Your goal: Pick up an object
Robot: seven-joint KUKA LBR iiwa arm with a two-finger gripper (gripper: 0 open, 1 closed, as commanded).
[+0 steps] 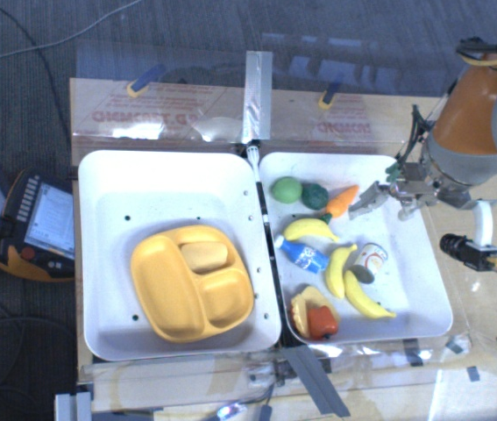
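Observation:
My gripper (386, 202) hangs over the upper right part of the right bin (423, 261), open, with nothing between its fingers. An orange carrot (343, 201) lies just left of it. Further left sit a light green ball (287, 189) and a dark green piece (315, 196). Below these lie a small banana (308, 229), a blue and white bottle (304, 255), a larger banana (356, 288) and a white ball with red marks (372, 255). At the bin's near left corner a red piece (322, 322) rests against a tan one (304, 303).
The left bin (108, 209) holds a yellow divided tray (191, 281). A metal divider strip (258, 95) runs up between the bins. A teach pendant (33, 226) lies on the floor at the left. Black hardware (467, 251) sticks out by the right bin's edge.

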